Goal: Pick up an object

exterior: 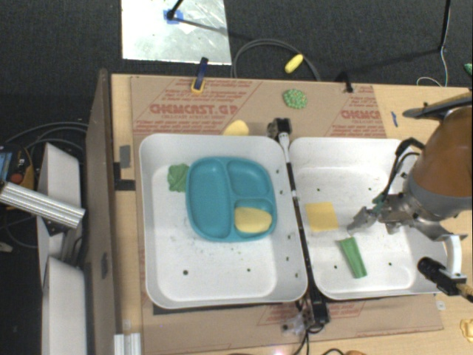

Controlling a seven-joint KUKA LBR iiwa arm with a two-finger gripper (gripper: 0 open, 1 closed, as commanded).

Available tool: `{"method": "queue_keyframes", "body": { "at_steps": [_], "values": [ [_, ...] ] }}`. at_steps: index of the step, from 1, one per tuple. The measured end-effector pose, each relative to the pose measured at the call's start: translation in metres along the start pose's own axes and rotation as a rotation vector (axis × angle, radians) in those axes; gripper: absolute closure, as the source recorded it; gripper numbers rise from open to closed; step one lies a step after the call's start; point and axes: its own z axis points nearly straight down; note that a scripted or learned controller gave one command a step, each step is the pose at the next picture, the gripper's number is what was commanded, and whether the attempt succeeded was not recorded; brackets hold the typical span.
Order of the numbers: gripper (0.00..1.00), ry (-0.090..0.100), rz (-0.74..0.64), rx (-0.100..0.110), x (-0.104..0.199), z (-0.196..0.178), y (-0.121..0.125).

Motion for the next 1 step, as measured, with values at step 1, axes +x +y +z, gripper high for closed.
{"method": "queue_keyframes", "body": {
  "at_steps": [1],
  "values": [
    [0.0,-0.002,-0.008,-0.011,0.0262,0.0714,0.0013]
  ]
}}
